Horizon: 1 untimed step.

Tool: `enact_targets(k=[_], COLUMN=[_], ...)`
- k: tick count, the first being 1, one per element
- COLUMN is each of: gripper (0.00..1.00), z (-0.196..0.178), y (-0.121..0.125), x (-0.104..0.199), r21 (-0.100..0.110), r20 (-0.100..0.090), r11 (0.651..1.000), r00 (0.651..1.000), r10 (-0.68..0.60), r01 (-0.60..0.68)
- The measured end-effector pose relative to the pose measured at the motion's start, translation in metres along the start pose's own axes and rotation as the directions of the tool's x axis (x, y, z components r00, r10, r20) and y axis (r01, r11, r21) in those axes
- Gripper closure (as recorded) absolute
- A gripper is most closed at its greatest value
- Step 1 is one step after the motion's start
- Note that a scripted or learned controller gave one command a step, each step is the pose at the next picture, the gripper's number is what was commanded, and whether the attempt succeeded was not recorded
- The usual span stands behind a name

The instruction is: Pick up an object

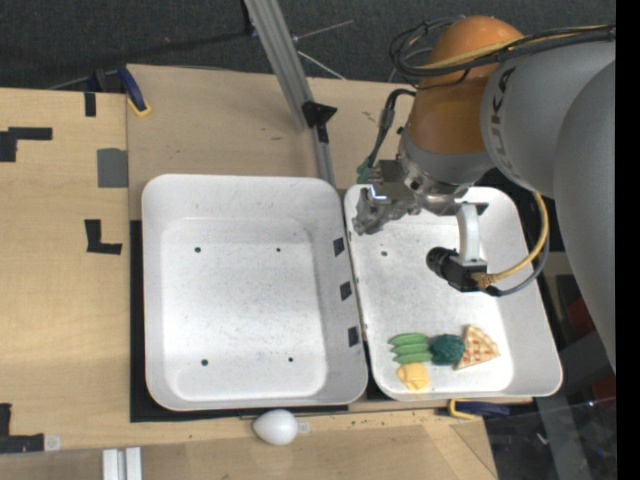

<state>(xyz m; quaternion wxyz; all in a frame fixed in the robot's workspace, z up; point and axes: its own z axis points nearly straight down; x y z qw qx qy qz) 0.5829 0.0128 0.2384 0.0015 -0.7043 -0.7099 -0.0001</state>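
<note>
The camera view shows us the hand (372, 211) hanging over the upper left corner of the right bin (535, 368), close to the rim shared with the left bin (160, 268); we cannot tell how its grip stands. Well apart from it, by the right bin's near edge, we see a cluster of small toys: a green pea pod (408, 345), a dark green broccoli (447, 348), a pizza slice (479, 347) and a yellow piece (413, 374). A white egg-shaped thing (275, 427) lies on the bench (60, 318) in front of the left bin.
</note>
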Motion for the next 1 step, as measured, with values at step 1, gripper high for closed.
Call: enact_targets(k=[1], gripper=[1.0], z=[-0.002], y=[-0.0039], x=[0.0563], r21=[0.0], r20=[0.0], r11=[1.0], r00=[1.0], r10=[0.0], r01=[0.0])
